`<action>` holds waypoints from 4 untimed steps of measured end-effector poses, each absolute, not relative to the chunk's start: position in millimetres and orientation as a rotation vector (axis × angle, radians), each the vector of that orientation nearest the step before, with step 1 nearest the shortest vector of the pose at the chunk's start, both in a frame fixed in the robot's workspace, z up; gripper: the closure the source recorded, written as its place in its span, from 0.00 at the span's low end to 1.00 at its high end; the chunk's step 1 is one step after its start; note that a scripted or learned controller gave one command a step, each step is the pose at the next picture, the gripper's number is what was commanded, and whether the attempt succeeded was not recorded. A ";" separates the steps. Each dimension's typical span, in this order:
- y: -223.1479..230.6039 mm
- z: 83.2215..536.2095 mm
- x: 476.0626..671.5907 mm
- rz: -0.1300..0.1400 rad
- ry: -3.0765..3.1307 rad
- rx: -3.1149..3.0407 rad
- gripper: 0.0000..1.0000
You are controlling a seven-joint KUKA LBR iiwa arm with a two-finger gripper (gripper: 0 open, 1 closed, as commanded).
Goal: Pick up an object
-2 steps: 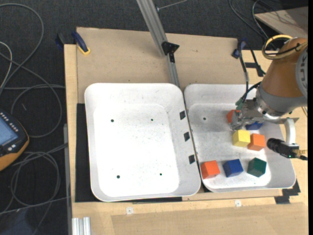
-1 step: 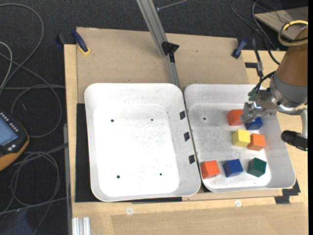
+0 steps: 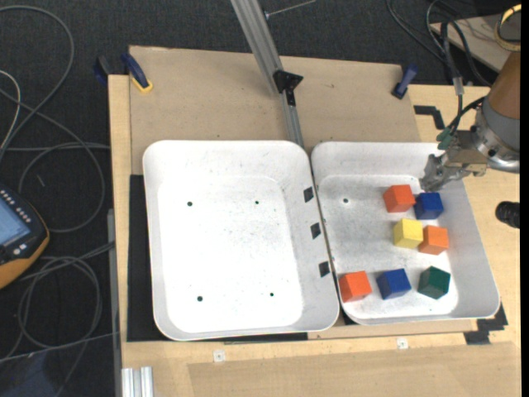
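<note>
Several small blocks lie in the right bin (image 3: 364, 172). An orange block (image 3: 399, 198) and a blue block (image 3: 428, 205) sit at the back, with a yellow block (image 3: 407, 232) and an orange block (image 3: 435, 239) in the middle. Along the front edge are another orange block (image 3: 355, 285), a blue block (image 3: 393, 283) and a green block (image 3: 433, 282). My gripper (image 3: 433, 179) hangs at the back right of this bin, just above the rear blue block, with nothing seen between its fingers.
The left bin (image 3: 223, 238) lies beside the right one, joined by black clips. A metal pole (image 3: 263, 48) slants across the back of the wooden bench. Cables and a handheld device lie on the floor at left.
</note>
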State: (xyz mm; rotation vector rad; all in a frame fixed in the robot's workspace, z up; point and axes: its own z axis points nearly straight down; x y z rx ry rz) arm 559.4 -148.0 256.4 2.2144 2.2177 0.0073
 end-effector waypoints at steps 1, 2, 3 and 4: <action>-99.3 244.2 569.2 0.002 2.230 2.217 1.00; -48.8 233.3 575.3 0.001 2.231 2.218 1.00; 4.9 225.9 577.7 0.000 2.231 2.218 1.00; 59.9 223.4 590.7 0.005 2.230 2.215 1.00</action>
